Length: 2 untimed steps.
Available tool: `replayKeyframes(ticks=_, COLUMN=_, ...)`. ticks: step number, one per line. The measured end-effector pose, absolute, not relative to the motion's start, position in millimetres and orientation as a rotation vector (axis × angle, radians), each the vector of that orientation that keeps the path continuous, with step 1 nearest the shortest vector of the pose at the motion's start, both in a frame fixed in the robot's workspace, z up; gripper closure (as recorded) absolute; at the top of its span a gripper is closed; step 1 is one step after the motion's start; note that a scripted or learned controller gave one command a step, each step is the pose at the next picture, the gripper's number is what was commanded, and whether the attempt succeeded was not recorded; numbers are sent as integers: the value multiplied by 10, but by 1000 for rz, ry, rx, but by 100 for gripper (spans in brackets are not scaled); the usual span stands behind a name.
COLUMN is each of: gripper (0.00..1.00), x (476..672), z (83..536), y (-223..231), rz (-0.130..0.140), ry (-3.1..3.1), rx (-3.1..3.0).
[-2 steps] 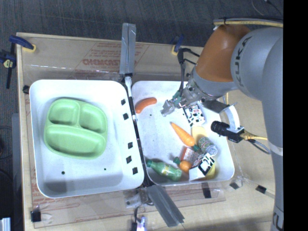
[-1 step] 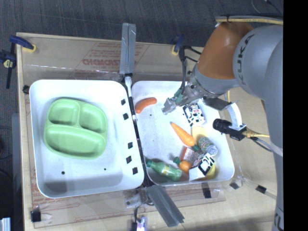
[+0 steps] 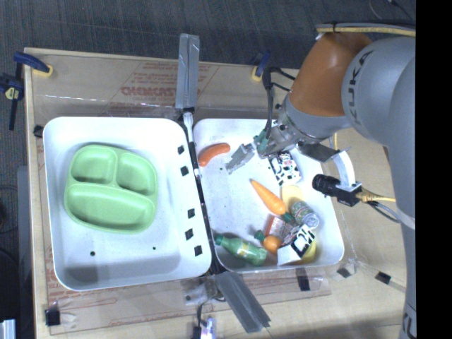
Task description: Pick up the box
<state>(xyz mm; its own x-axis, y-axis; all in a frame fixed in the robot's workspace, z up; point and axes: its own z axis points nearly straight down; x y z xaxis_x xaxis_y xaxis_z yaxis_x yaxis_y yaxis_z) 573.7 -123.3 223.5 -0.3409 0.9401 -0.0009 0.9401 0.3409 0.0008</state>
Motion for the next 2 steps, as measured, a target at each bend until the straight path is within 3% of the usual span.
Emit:
replayKeyframes(ticks=1, gripper=0, x=4900, z=1243, y=-1819, rz=-1, ry=2766, rx=1497)
replayKeyframes(ticks=2, gripper=0, x=5466, z=982, y=-1239, rz=-9, ry=2739, rx=1518)
